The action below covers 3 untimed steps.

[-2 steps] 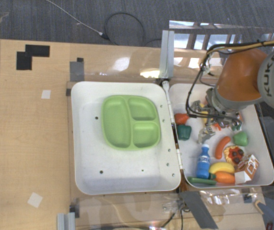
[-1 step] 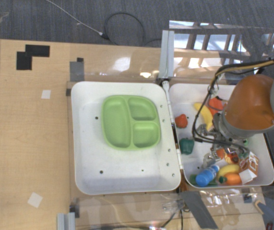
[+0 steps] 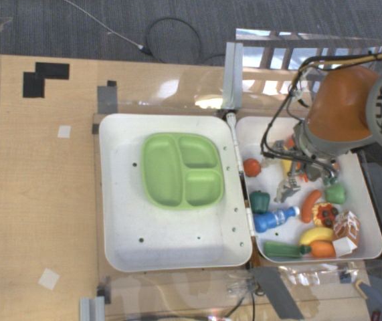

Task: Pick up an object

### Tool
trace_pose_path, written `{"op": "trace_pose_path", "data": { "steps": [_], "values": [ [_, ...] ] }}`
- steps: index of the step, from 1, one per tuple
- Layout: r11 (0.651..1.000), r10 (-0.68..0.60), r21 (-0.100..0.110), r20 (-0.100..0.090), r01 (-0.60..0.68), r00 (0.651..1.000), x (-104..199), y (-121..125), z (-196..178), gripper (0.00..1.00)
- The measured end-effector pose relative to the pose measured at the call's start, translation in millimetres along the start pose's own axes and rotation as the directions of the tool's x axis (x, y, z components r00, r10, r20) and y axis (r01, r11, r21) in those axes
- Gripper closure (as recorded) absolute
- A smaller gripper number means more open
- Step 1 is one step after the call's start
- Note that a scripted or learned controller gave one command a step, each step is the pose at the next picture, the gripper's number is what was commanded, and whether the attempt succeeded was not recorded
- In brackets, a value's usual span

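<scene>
Gripper (image 3: 290, 187) fingers slightly apart, holding nothing, tips low in right bin (image 3: 371, 199) just above blue bottle (image 3: 275, 219). Nearby: green pepper (image 3: 259, 201), banana (image 3: 316, 235), tomato (image 3: 251, 167). Left bin (image 3: 124, 179) holds green divided plate (image 3: 181, 170).

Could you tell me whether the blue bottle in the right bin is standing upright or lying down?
Lying down: the blue bottle rests lengthwise on the right bin's floor, white cap toward the right.

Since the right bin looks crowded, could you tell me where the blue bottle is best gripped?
Grip the blue bottle across its body, coming straight down. It lies on its side, and the body is the widest part. The green pepper sits close by its end, so hedge there.
</scene>
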State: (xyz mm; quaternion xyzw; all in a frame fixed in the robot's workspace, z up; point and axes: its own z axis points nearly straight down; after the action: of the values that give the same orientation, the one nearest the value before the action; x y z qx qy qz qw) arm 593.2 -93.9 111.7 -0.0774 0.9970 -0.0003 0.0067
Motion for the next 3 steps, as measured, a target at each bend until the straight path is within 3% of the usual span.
{"op": "trace_pose_path", "data": {
  "steps": [1,2,3],
  "values": [
    [0.994,-0.105,0.004,0.005,0.105,0.994,81,-6,20,0.0],
    [0.999,0.038,0.001,0.002,-0.038,0.999,25,4,22,0.0],
    [1.0,0.016,0.001,0.0,-0.016,1.0,-2,-11,23,0.0]
  ]
}}
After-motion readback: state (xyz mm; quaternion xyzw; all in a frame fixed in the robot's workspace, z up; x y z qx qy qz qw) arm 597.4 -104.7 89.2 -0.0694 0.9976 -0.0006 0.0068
